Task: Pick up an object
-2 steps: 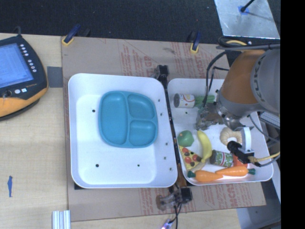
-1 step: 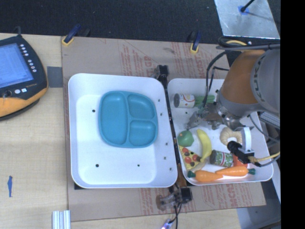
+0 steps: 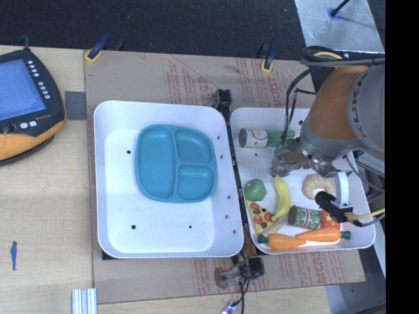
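The right bin (image 3: 262, 118) holds several toy foods. A small white can (image 3: 254, 137) lies on its side at the back. Toward the front are a green apple (image 3: 255, 189), a yellow banana (image 3: 283, 198), a red spotted piece (image 3: 261, 217), a dark bottle (image 3: 305, 216) and an orange carrot (image 3: 302, 239). A beige pastry (image 3: 317, 184) sits at the right. My gripper (image 3: 286, 163) hangs low over the middle of this bin, just behind the banana and right of the can. Nothing shows in its grasp.
The left bin (image 3: 111, 175) carries a blue divided plate (image 3: 175, 163). A teach pendant (image 3: 26, 106) lies on the bench at far left. Cables (image 3: 347, 211) trail across the right bin's right edge. The grey and orange arm (image 3: 340, 113) covers that bin's back right corner.
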